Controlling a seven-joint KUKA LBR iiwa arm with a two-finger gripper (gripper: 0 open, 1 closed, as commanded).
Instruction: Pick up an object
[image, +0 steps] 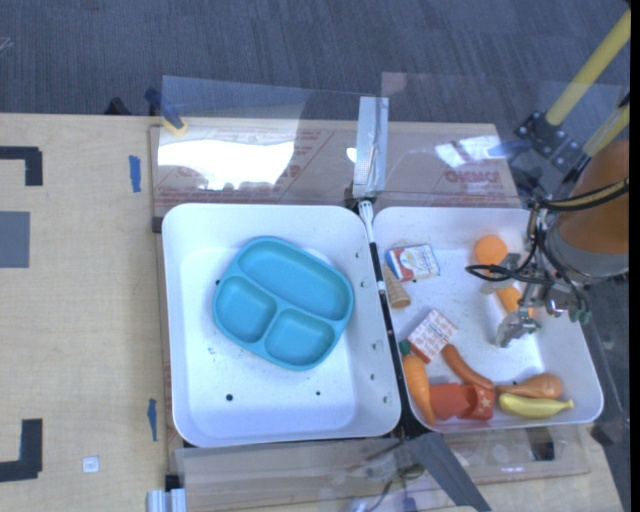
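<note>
The right bin (590, 365) holds every loose item, so take the gripper (516, 328) as the landmark. It hangs low over the bin's right-hand middle, metal fingertips close to the white floor, with nothing visibly between them; whether they are spread or pressed together cannot be told from this slant.

Nearest to it is an orange ball-like toy (491, 250) just above and slightly left, with a smaller orange piece (508, 297) beside the wrist, partly hidden by cables. Below the gripper, along the bin's lower edge, lie a yellow banana (535, 404) and an orange-red pear-shaped fruit (541, 384), touching each other. Left of those, a red sausage-like toy (466, 367) runs at a slant, with a red block (455, 400) under it and a carrot (417, 384) against the bin's left wall. A small printed card (432, 333) sits well left of the gripper, a red, white and blue packet (413, 263) up and left of it, and a brown cork-like piece (397, 293) near the divider.

Farther left, the left bin (190, 300) bears a blue divided plate (283, 301).
</note>
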